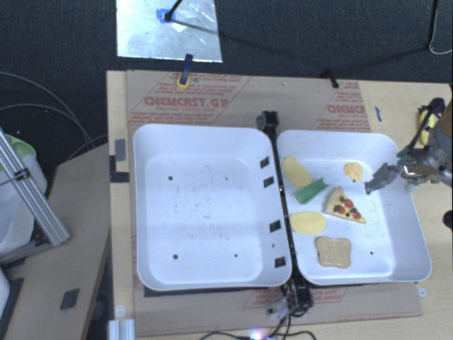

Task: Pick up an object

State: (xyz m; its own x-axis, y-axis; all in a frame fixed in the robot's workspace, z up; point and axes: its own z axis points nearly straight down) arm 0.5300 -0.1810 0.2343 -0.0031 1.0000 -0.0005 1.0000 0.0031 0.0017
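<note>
From my feed the end effector [375, 181] hangs over the right bin [407, 261] near its far-right side, can't tell its grip state, with the pizza slice [345, 207] lying just beside it, nothing visibly held.

1. Surface [117, 112]: light wooden bench top, set on dark carpet.
2. Brown cardboard sheet [233, 94] lies flat on the surface, red print along its far part.
3. Left bin [205, 137], white and shallow, sits on the cardboard.
4. Right bin [407, 239], white and shallow, sits just beside it; the two rims touch along the middle.
5. Black clips [269, 183] run down the shared edge.
6. Yellow and blue clamp [185, 73] grips the far edge of the surface.
</note>
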